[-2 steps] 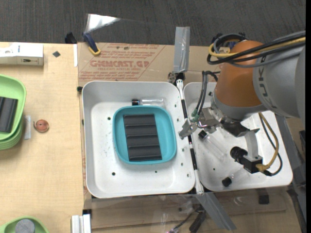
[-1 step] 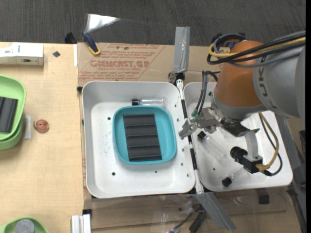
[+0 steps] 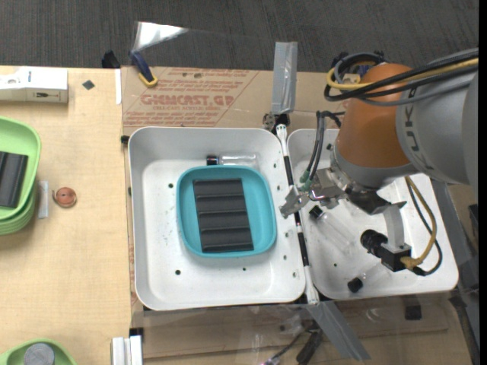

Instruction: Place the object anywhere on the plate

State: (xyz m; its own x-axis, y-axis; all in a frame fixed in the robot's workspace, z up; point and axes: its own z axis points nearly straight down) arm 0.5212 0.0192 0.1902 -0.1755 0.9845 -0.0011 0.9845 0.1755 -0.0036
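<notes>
Black ribbed rectangular object (image 3: pixel 223 215) lies flat on the teal square plate (image 3: pixel 262 234), roughly centred, long side running away from the camera. Plate sits in the left shallow white bin (image 3: pixel 152 272) on the wooden table (image 3: pixel 68 280). A small clear marker-like item with a black cap (image 3: pixel 228 160) rests in the same bin, just behind the plate. End effector (image 3: pixel 304 200) hangs over the divide between the bins, at the right white bin's (image 3: pixel 434 280) left edge; finger spread cannot be told from here, nothing visible in its grasp.
</notes>
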